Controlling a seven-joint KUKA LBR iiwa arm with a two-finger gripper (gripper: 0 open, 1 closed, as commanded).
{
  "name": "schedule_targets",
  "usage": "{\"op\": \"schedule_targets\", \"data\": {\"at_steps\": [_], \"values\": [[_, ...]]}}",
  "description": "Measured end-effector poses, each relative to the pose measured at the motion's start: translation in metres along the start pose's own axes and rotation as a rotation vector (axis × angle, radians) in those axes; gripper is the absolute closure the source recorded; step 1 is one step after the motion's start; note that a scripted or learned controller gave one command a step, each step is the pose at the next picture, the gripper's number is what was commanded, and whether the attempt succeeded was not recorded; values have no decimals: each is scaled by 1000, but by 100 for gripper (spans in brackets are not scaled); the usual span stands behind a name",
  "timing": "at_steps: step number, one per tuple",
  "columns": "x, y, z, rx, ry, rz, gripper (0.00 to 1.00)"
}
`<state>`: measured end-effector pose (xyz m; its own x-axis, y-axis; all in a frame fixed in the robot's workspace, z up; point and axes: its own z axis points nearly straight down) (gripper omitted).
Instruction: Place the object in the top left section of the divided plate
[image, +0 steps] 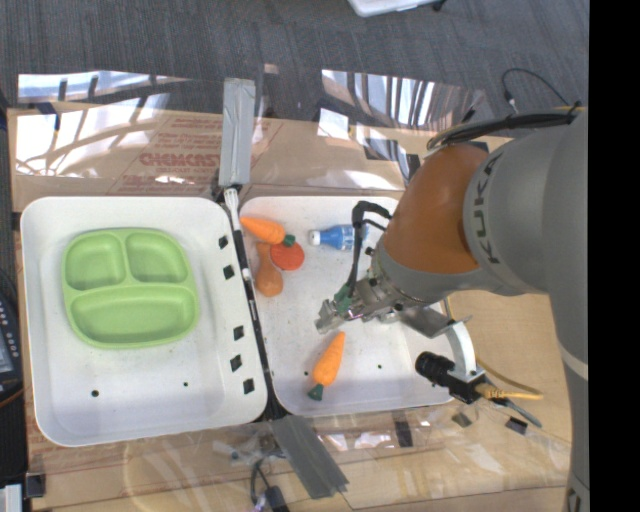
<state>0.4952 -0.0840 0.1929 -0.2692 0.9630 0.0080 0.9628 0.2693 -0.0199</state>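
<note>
Camera view, from above at a slant. Bench carries two shallow white plastic bins side by side: left bin (60, 400) and right bin (400, 385), touching along a shared middle edge.

Left bin: one light green divided plate (130, 325) with three sections, two small ones along the top and one wide one below. All three sections are bare. The plate sits in the upper left part of the bin.

Right bin, count of items: five.
- One orange toy carrot with green tip (328, 362), lying tilted in the lower left part of the bin, green end pointing down.
- One second orange toy carrot (263, 230) at the upper left, lying near the bin's left wall.
- One round red-orange toy fruit (288, 255), touching or just beside that upper carrot.
- One tan-orange elongated toy piece (268, 277), just below the upper carrot and beside the round fruit.
- One small clear plastic bottle with blue cap and label (333, 237), on its side near the top edge.

One grey arm with orange band (440, 225) reaches in from the right. Its gripper (335, 310) hangs over the middle of the right bin, just above the lower carrot and apart from it. Jaws: cannot tell whether wide or narrow; nothing is visibly between them.
</note>
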Motion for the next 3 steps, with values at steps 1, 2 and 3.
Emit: {"op": "schedule_targets", "data": {"at_steps": [1, 2, 3], "values": [[10, -16, 6, -10, -5, -226, 100], [62, -1, -3, -13, -7, -11, 100], [80, 79, 5, -11, -6, 185, 100]]}}
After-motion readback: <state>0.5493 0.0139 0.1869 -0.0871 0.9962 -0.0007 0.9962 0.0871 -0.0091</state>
